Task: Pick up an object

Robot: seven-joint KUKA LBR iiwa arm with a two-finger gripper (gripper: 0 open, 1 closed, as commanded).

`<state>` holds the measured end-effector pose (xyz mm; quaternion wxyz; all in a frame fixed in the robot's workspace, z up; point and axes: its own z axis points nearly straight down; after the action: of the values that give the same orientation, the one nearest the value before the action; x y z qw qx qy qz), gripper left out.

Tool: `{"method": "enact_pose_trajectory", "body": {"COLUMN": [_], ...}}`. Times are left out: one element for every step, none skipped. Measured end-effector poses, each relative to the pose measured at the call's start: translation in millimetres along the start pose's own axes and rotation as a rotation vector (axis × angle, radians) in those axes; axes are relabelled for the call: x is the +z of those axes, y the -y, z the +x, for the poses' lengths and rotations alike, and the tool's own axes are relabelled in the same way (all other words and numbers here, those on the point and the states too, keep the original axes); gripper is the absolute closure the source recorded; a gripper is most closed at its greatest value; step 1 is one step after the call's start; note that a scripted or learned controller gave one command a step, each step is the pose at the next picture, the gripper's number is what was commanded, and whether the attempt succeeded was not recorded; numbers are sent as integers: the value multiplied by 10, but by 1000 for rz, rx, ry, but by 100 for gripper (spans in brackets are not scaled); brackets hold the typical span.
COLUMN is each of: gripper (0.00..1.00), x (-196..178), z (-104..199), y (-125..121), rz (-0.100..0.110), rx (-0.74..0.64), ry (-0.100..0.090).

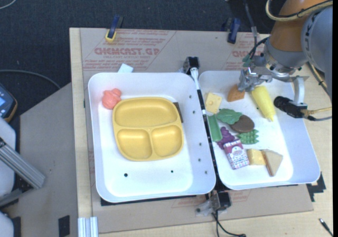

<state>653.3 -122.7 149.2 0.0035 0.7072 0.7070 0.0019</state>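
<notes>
While the left bin [100,141] carries a yellow divided plate [148,128] with three compartments and a small pink-orange toy [111,98] just off its upper-left corner, touching or nearly touching the plate's rim, nothing there is being worked on, and the action lies in the right bin [301,146]. That bin holds a cluster of toy foods: a pale yellow cheese wedge [213,102] near its left wall, a green leafy piece [228,115] below it, a brown oval piece [243,124] resting against the greens, a purple grape bunch [226,135], a red-and-white packet [237,155], and a tan bread slice [273,162] toward the lower right. Further up, an orange-brown wedge [236,94] lies just beside a yellow corn cob [263,102]. The gripper [252,80] hangs low over the gap between these two, close to both, and whether its jaws are spread or closed I cannot tell, since the wrist hides them from above. Judging by this, the step in hand is the descent onto a target, probably the wedge or the cob, with no grasp evident. Next, the arm would need to settle on one item, close squarely around it, and lift straight up clear of its neighbours.
</notes>
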Motion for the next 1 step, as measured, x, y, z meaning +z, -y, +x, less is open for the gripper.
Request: {"method": "enact_pose_trajectory", "body": {"gripper": [100], "x": [-609], "z": [67], "y": [-67], "rz": [-1], "rx": [-2], "ry": [0]}}
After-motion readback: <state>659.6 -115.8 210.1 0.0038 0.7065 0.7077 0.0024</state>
